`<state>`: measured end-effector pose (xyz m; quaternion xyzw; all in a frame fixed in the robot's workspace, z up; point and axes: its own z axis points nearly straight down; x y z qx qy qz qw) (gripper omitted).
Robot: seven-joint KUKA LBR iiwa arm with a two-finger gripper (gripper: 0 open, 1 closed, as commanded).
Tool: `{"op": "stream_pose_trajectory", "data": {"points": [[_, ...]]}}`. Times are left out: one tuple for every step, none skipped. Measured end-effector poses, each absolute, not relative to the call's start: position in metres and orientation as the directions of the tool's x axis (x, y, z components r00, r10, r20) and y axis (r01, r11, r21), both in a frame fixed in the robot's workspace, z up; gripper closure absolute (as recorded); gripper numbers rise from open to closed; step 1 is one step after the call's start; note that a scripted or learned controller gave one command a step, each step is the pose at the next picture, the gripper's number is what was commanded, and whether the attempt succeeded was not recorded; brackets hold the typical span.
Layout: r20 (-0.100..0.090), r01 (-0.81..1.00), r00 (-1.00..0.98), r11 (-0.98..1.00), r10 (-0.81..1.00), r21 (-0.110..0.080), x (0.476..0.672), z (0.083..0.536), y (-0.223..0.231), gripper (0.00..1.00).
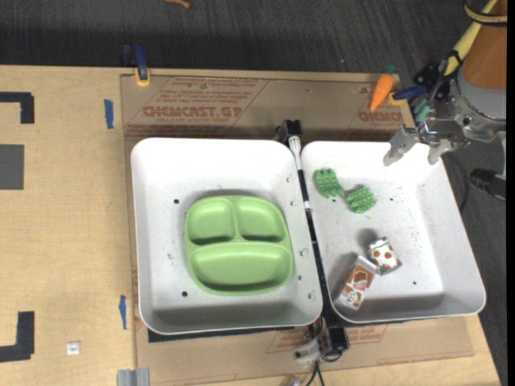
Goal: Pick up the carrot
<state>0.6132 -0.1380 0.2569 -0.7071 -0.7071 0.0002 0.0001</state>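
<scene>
Outside the right white plastic bin, just beyond its far rim, lies the small orange carrot; the grey two-finger tool, fingers apart and holding nothing, hovers over that bin's far right corner.

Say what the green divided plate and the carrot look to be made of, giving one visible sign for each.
Green divided plate: probably moulded plastic, matt to slightly glossy; even colour, soft rounded compartment walls.
Carrot: likely a plastic toy, judging by its flat, uniform orange and green tip; too small to be sure.
</scene>
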Motion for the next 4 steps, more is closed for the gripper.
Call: {"op": "stream_pose_trajectory", "data": {"points": [[-0.001,0.997,0.08,-0.08,0.997,0.002,0.667,0.373,-0.15,0.0],[0.0,0.94,0.34,-0.34,0.94,-0.002,0.667,0.34,-0.126,0.0],[-0.001,0.94,0.34,-0.34,0.94,-0.002,0.667,0.34,-0.126,0.0],[-0.001,0.774,0.634,-0.634,0.774,-0.003,0.666,0.3,-0.176,0.0]]}}
